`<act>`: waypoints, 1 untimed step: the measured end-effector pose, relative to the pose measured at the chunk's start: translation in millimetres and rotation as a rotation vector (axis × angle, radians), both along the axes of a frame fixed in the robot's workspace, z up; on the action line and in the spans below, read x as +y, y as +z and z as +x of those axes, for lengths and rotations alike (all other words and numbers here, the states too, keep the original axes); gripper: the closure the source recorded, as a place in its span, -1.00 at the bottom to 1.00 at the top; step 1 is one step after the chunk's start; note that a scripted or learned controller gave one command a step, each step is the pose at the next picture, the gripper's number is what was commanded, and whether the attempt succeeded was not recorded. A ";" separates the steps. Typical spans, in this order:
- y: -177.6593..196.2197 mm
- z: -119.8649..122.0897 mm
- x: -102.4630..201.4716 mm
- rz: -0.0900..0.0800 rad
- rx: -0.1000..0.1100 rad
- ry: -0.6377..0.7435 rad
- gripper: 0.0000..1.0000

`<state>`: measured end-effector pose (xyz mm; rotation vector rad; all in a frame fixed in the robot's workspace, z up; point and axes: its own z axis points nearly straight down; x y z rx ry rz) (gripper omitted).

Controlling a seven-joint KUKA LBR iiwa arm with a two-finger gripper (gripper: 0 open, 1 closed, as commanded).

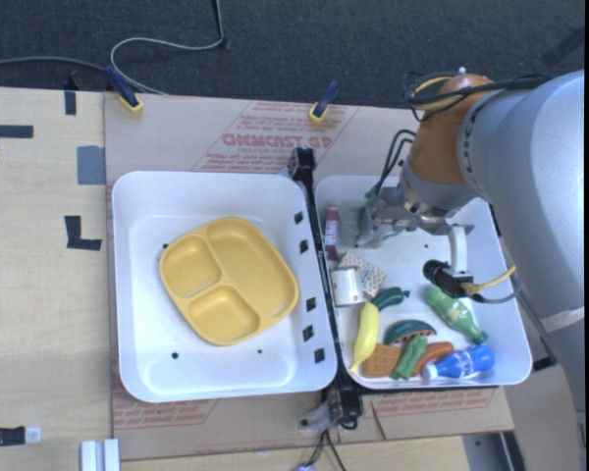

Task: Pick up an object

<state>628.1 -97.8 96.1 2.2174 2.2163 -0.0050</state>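
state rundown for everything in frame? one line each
gripper: low over the right bin's back-left part, fingers unreadable
yellow tray: flat in left bin, right way up
banana: lying in right bin
green bottle: lying on its side
blue bottle: on its side at the front wall
right bin: holds the toys

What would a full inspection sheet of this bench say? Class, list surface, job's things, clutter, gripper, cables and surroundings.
Surface: cardboard sheet bearing left bin and right bin.
Job's things: in the right bin, banana, green bottle, blue bottle, small can and other toy food.
Clutter: yellow divided tray in the left bin.
Gripper: gripper low over the right bin's far end.
Cables: black cable behind the bench.
Surroundings: dark floor.
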 end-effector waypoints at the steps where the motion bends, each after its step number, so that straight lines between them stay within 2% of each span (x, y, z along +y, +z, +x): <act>1: 0.0 0.0 -0.1 0.000 0.000 0.000 -1.00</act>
